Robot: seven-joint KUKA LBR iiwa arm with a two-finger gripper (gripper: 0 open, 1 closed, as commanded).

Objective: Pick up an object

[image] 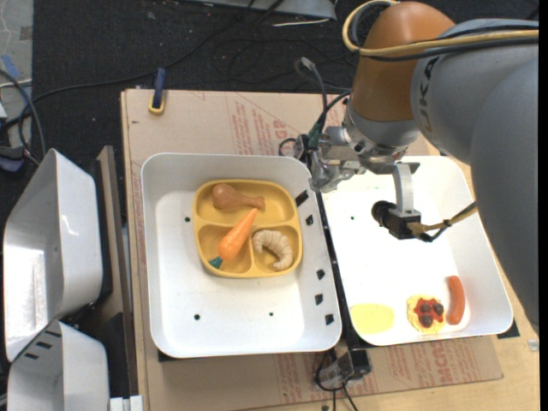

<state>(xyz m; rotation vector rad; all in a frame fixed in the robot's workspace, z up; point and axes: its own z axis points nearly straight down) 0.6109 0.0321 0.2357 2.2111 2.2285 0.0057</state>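
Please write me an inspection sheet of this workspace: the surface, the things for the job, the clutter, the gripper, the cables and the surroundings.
Surface: cardboard-covered bench bearing a left bin and a right bin, both white, side by side.
Job's things: in the left bin, a yellow divided plate holding a drumstick, a carrot and a shrimp; in the right bin, a yellow disc, a small tart and a sausage.
Clutter: a blue-and-yellow tool at the bench's far left corner.
Grippers: gripper above the rims where the bins meet; nothing seen held.
Cables: black cables on the dark floor beyond the bench.
Surroundings: white containers left of the bench.
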